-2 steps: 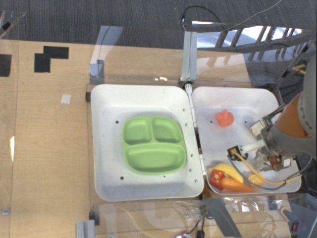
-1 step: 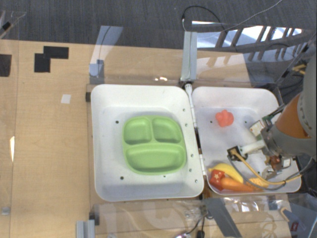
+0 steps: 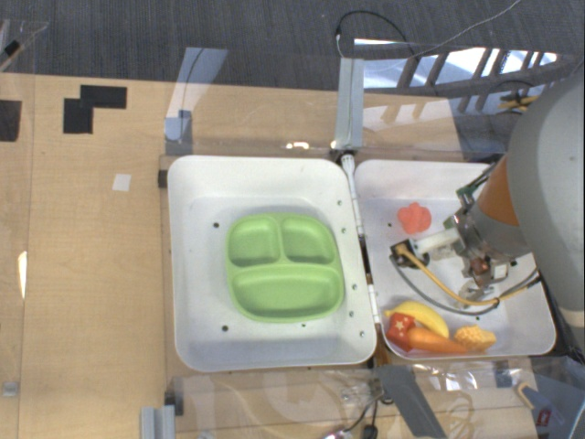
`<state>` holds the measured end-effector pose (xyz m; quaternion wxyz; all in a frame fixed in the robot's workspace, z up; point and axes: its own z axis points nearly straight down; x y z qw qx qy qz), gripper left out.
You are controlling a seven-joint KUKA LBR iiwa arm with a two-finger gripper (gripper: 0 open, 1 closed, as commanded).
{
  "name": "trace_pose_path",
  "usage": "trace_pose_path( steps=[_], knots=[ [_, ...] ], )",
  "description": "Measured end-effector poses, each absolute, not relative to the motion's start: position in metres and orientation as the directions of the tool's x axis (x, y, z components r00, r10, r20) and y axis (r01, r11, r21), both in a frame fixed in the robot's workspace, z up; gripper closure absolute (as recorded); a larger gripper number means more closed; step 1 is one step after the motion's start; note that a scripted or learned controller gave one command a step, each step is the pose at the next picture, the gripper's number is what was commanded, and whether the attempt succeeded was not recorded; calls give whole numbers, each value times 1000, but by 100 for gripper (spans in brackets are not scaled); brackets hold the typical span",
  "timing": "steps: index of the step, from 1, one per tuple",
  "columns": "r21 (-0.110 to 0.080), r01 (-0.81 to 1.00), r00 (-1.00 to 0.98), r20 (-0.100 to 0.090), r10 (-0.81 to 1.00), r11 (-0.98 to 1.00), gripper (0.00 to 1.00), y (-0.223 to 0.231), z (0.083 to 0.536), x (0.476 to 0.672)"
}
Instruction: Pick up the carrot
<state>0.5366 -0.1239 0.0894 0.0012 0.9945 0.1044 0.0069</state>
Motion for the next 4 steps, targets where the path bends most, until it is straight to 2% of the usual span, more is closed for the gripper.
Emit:
trace_pose_path(
  steps=[1,2,3,4],
  knots=[
    [4,218,976,16,218,-976,100,-123,101,538],
    [6,202,979,8,202,-979,100,-175,91,489],
    [5,207,978,10,207,-978,100,-174,101,491],
    [11,511,859,12,511,-859,100,-88,91,506]
  ],
)
